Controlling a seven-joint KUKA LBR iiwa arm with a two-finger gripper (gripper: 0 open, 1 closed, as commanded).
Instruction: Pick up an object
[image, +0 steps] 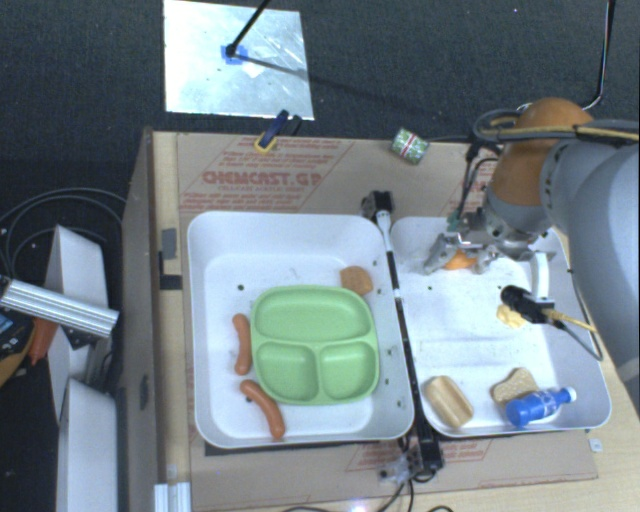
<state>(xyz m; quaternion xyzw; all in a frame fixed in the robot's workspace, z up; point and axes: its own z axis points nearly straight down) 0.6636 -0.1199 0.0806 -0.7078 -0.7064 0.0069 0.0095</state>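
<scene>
- The gripper (460, 258) is hanging low over the far left corner of the right bin (600, 385), and its jaws are looking spread open, one on each side of a small orange piece (456, 265).
- That orange piece is lying on the bin floor between the jaws. Nothing is showing it lifted or squeezed, so the grasp is not yet looking made.
- The grey arm (590, 190) is reaching in from the right, its orange band (535, 150) sitting just above the wrist.
- Nearer the middle of the same bin, a small yellow piece (511, 318) is lying apart from the gripper.
- Along the near edge of that bin, a bread roll (448, 400), a slice of toast (515, 384) and a blue bottle (538, 405) are resting. The toast and the bottle are lying just beside each other.
- In the left bin (215, 260), a green divided plate (315, 343) is sitting with two sausages (241, 343) near its left and near corners and a brown cookie (356, 280) at its far right corner.
- On the tabletop (330, 165) beyond the bins, a small green can (409, 145) is lying on its side.
- Judging progress: the approach is looking done, while closing on the orange piece and raising it clear of the bin are remaining.
</scene>
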